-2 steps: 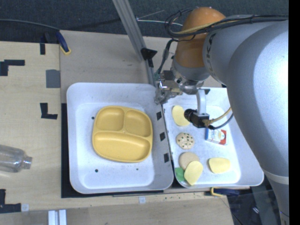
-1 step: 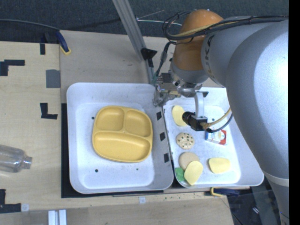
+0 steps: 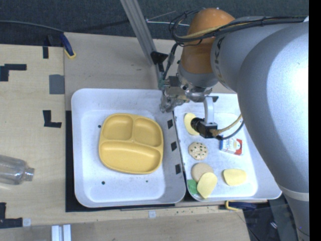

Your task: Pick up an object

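Looking down on both bins, I read the layout as a picking setup: the plate [image 3: 131, 142] lies flat and takes up most of the left bin [image 3: 80, 134], while the small pieces sit loose in the right bin [image 3: 251, 187], mostly apart from one another, which I judge leaves room for a grasp around each. Any of them could be the object to pick. A yellow slice [image 3: 188, 120] is nearest, just at 4 o'clock of the gripper [image 3: 168, 103], the cookie [image 3: 198, 150] lies further towards 5 o'clock, and a carton [image 3: 231, 145] is at 3 o'clock of the cookie. More pieces crowd the bin's 6 o'clock end. A bottle [image 3: 12, 170] lies out on the counter [image 3: 100, 64], well apart at 9 o'clock. The arm [image 3: 271, 84] comes in from 3 o'clock, its orange band [image 3: 203, 34] above a wrist turned downward, which sets the gripper low over the divider at the bins' 12 o'clock end. I cannot tell whether the gripper is open or closed, and I see nothing held in it.
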You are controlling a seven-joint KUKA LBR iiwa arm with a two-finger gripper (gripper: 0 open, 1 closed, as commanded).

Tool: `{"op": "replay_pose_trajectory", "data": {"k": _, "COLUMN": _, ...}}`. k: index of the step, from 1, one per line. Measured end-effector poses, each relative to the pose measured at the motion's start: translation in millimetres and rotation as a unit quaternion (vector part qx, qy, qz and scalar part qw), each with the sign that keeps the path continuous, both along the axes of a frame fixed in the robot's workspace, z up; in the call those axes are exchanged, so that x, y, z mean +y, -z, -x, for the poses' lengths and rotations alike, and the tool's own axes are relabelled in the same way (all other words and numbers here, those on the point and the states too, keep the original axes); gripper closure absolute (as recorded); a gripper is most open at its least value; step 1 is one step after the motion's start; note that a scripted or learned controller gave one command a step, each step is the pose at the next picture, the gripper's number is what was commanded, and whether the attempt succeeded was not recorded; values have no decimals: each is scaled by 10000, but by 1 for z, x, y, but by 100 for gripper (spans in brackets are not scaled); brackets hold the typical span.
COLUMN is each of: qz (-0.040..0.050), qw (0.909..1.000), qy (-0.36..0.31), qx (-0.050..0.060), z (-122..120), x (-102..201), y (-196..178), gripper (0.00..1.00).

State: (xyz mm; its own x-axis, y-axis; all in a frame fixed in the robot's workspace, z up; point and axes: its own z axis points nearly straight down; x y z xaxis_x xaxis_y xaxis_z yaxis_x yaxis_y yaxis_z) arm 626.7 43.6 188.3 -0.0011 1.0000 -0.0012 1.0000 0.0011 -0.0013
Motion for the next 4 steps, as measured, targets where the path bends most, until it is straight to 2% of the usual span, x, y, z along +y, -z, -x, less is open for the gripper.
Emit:
{"op": "replay_pose_trajectory", "data": {"k": 1, "qz": -10, "qw": 10000, "qy": -8, "qx": -14, "z": -25, "x": 13, "y": -16, "gripper": 100}}
{"op": "replay_pose_trajectory", "data": {"k": 2, "qz": 11, "qw": 10000, "qy": 26, "qx": 10, "z": -26, "x": -39, "y": 1, "gripper": 100}}
{"op": "replay_pose_trajectory", "data": {"k": 3, "qz": 7, "qw": 10000, "qy": 21, "qx": 12, "z": 1, "x": -71, "y": 0, "gripper": 100}}
{"op": "replay_pose_trajectory", "data": {"k": 4, "qz": -15, "qw": 10000, "qy": -25, "qx": -44, "z": -1, "x": -27, "y": -97, "gripper": 100}}
